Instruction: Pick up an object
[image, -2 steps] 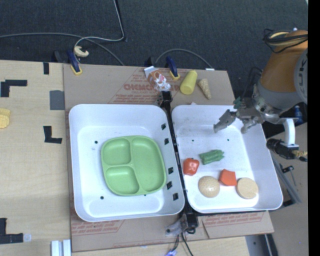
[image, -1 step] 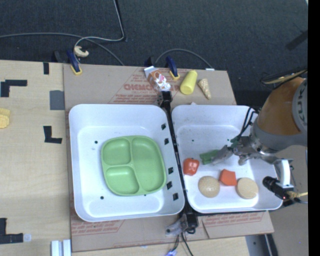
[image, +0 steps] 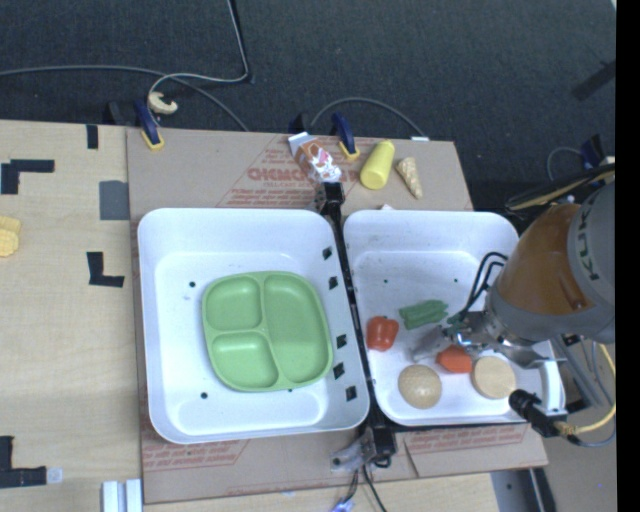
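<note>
I am reaching my two-finger gripper (image: 447, 343) down into the right white bin (image: 400, 235), near its front edge; whether it is spread or pinching, I cannot tell. It is hovering just beside a small red-orange round object (image: 455, 361), which is lying between a tan ball (image: 420, 386) and a pale flat disc (image: 493, 377).

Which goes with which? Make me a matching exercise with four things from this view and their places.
Things:
1. green divided plate
2. yellow bottle
3. red pepper
4. gripper

Places:
A. on the cardboard beyond the bins
B. in the right bin, close to the divider
C. in the left bin
D. low in the right bin, beside the small orange-red piece

Pairs: 1-C, 2-A, 3-B, 4-D
</note>
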